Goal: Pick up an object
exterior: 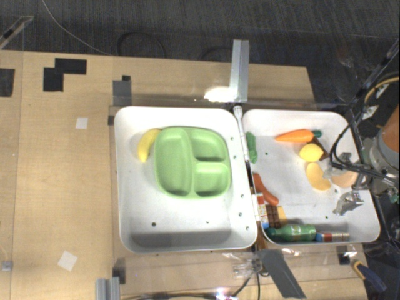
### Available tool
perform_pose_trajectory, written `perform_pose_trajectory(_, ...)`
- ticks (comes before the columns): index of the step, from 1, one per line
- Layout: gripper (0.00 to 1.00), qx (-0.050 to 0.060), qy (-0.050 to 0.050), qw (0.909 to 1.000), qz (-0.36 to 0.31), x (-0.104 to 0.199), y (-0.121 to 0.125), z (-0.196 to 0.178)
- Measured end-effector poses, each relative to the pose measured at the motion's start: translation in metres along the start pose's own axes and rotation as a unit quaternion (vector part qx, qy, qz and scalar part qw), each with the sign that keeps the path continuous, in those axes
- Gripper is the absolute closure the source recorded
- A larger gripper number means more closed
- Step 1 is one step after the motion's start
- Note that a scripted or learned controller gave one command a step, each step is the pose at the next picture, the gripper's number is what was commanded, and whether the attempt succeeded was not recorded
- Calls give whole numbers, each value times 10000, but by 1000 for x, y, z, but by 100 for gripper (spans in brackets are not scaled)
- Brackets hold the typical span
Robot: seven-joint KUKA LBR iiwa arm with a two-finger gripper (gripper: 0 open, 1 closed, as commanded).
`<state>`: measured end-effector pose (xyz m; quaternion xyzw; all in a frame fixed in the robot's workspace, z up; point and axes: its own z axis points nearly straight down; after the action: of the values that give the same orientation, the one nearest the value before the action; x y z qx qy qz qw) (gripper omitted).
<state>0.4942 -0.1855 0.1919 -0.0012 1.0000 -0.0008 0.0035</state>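
Lemon point(312, 152), likely light, stiff and slippery, is lying just beside the carrot point(295, 136); claw point(350, 202) state I cannot tell

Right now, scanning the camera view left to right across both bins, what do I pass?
Yellow banana → green divided plastic tray → small green vegetable by the divider → orange carrot → yellow lemon → gripper

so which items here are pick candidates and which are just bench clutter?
Candidates, right bin: carrot, lemon, yellow slice, green bottle, red sausage, green pod. Left bin: banana, green tray.

Clutter: metal post, black cables.
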Motion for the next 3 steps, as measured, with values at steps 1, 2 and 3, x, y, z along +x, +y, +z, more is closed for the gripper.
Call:
perform_pose_trajectory(1,0,22,-50,9954,-959,-12,-21,102)
perform_pose_trajectory(2,0,-11,-36,9999,148,-120,23,104)
perform_pose_trajectory(3,0,3,-35,9999,137,-67,26,102)
